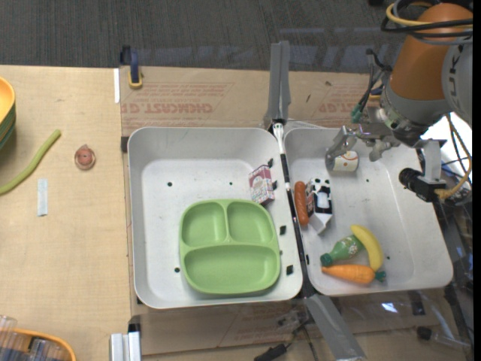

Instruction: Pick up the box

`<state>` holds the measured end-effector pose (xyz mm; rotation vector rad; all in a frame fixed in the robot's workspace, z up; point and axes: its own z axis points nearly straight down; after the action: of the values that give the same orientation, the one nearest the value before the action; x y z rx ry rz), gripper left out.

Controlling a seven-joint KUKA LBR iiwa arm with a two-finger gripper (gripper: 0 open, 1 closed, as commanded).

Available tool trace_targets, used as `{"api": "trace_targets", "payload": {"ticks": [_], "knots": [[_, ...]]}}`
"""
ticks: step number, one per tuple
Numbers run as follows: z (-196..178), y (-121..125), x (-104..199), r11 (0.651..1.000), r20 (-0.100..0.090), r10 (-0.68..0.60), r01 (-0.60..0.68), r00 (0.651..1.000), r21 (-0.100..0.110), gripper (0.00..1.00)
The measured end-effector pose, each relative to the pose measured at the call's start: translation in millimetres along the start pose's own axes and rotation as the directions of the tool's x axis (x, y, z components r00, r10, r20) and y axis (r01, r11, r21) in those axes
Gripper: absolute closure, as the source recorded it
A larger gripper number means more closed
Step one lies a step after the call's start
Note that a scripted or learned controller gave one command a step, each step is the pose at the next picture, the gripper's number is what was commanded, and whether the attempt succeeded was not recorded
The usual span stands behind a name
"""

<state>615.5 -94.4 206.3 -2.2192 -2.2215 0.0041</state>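
Note:
A small pink-and-white box lies in the left bin, against its right wall and just above the green tray. A black-and-white carton lies in the right bin beside a sausage. My gripper hangs over the back of the right bin, up and to the right of both. Its fingers stand open on either side of a small white-and-orange object, which rests on the bin floor. The pink box is well to the gripper's left, across the divider.
A green divided tray takes up the left bin's front. The right bin also holds a sausage, a banana, a carrot and a green item. On the bench at left lie a green stalk and a pink piece.

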Motion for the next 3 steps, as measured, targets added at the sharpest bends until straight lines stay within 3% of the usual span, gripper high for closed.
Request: {"api": "trace_targets", "payload": {"ticks": [1,2,3], "knots": [[66.0,-85.7,-4.8,0.994,-0.001,0.112,-0.112,0.994,0.001,0.00],[100.8,-96.9,4.1,0.987,-0.008,0.156,-0.156,0.988,-0.033,0.00],[115.2,-137.3,-35.5,0.994,-0.001,-0.111,0.111,0.994,-0.003,0.00]]}}
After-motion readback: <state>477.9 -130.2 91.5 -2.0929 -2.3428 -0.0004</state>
